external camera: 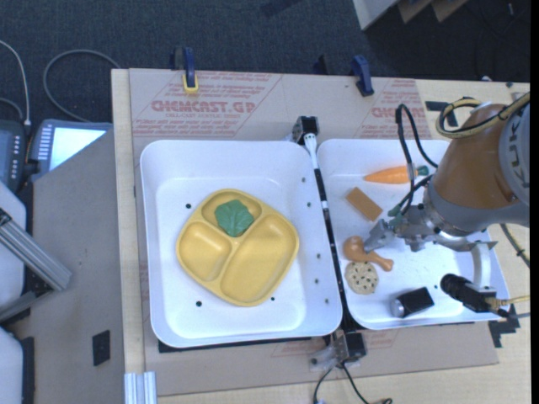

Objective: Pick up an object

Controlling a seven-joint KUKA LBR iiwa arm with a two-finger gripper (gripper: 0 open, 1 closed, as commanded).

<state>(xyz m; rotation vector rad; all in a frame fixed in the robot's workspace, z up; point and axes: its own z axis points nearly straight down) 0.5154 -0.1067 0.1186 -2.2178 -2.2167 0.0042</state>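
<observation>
Counter: brown board carrying two shallow white bins side by side, with blue clamps at its far edge.
Left bin: white, holding a yellow divided plate near its centre.
Plate contents: a green leafy piece lies in the plate's compartment at 12 o'clock; the other two compartments show bare yellow.
Right bin: white, where my arm reaches in from 3 o'clock.
My arm: grey and orange body hangs over the bin's 3 o'clock half, and black cables loop above it.
My gripper: low over the bin floor, a little toward 9 o'clock of the bin's centre, pointing toward 9 o'clock.
Fingers: I cannot tell whether they are spread or clenched; the tips blur into the grey wrist hardware. I see nothing between them.
Drumstick: orange-brown piece just beside my gripper tip, on its 7 o'clock side; contact unclear.
Cookie: round, speckled, at 6 o'clock of the drumstick, near it.
Tan block: at 12 o'clock of my gripper, apart from it.
Carrot: orange toward the bin's 12 o'clock wall, partly behind a cable.
Black block: near the bin's 6 o'clock wall.
</observation>
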